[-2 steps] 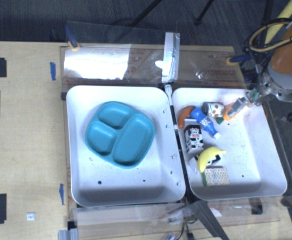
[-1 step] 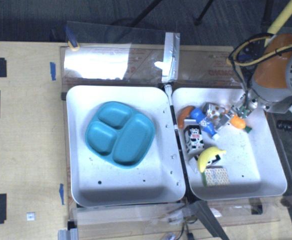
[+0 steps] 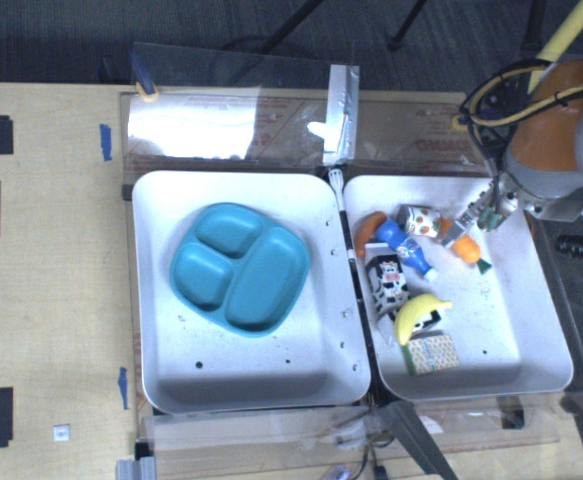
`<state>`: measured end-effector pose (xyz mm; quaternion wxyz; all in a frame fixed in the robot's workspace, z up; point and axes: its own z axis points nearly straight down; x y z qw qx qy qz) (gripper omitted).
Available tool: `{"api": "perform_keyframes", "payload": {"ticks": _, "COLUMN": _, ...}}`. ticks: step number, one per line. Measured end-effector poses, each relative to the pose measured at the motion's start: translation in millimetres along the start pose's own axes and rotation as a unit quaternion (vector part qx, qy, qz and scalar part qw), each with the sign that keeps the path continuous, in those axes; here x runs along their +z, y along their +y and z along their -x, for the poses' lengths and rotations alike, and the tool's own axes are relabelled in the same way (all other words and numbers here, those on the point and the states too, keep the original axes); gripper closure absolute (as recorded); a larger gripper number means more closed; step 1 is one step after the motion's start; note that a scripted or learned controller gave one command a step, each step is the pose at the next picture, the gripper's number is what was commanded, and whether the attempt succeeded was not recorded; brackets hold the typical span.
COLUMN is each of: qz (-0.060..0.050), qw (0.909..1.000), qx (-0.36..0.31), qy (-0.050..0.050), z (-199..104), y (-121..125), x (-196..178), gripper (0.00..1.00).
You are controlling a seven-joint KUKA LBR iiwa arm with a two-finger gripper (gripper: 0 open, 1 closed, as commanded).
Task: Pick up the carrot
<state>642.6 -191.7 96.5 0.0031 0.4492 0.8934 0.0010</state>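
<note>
The carrot (image 3: 467, 249) is a small orange piece with a green tip, lying in the upper part of the right bin (image 3: 531, 318). My gripper (image 3: 473, 222) reaches in from the upper right and hangs just above and beside the carrot's upper end. From this angle I cannot tell whether it touches the carrot. The grey arm with its orange band (image 3: 556, 128) rises behind the bin's far right corner.
Left of the carrot lie a small white can (image 3: 421, 220), a blue toy (image 3: 408, 250), an orange-brown piece (image 3: 370, 228), a black-and-white toy (image 3: 389, 279), a yellow banana-like toy (image 3: 417, 314) and a patterned pad (image 3: 431, 352). The left bin (image 3: 161, 368) holds a blue divided plate (image 3: 239, 266).
</note>
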Motion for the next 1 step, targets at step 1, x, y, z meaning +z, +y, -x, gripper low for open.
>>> {"api": "perform_keyframes", "payload": {"ticks": 1, "qz": -0.001, "qw": 0.9996, "qx": -0.027, "qy": 0.002, "z": -36.3, "y": 21.1, "x": -112.1, "gripper": 1.00}}
